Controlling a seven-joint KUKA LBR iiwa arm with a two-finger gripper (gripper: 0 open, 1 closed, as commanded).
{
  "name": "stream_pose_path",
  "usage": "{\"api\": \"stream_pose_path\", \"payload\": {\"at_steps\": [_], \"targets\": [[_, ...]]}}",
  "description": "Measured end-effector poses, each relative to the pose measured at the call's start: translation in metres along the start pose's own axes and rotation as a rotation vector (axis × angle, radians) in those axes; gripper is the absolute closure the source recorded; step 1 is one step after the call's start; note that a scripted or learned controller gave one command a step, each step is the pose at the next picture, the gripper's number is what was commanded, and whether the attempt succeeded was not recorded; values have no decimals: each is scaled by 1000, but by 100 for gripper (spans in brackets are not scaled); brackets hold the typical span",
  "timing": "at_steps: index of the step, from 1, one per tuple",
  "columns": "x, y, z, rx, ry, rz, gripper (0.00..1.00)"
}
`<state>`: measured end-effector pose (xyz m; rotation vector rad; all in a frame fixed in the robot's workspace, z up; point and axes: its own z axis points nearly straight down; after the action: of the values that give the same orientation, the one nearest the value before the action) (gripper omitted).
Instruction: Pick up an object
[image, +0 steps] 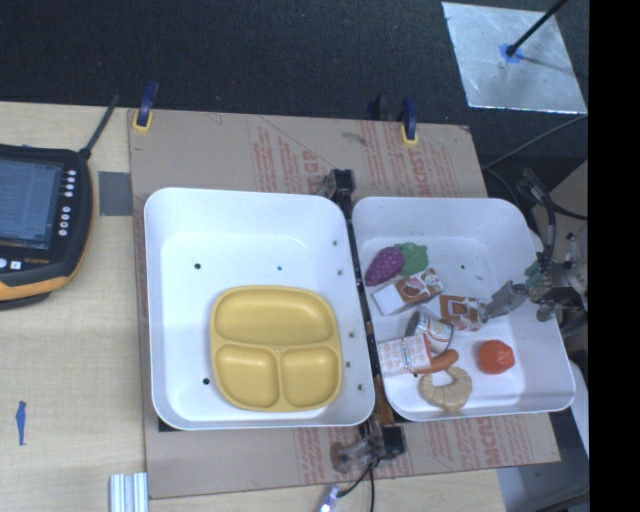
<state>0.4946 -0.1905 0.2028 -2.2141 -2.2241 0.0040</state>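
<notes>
So the pincer (507, 297) sits low in the right bin (460, 225), near its right wall, and I can't tell how far open it is. Nothing visibly in it. The tomato (494, 356) lies just below it, with the grapes (384, 265), packets and bagel (445, 388) further left. Yellow tray (275, 347) fills the left bin (240, 215).

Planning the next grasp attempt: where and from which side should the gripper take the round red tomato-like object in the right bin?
Grip the round red tomato-like object across its middle, coming straight down from above. It sits apart from the other items, with bare floor of the right white bin around it, so fingers would likely fit either side.
</notes>
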Motion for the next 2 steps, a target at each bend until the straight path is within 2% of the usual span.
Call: {"api": "stream_pose_path", "payload": {"at_steps": [1, 2], "targets": [[50, 78, 46, 0, -2, -3, 0], [88, 125, 109, -6, -8, 2, 0]]}}
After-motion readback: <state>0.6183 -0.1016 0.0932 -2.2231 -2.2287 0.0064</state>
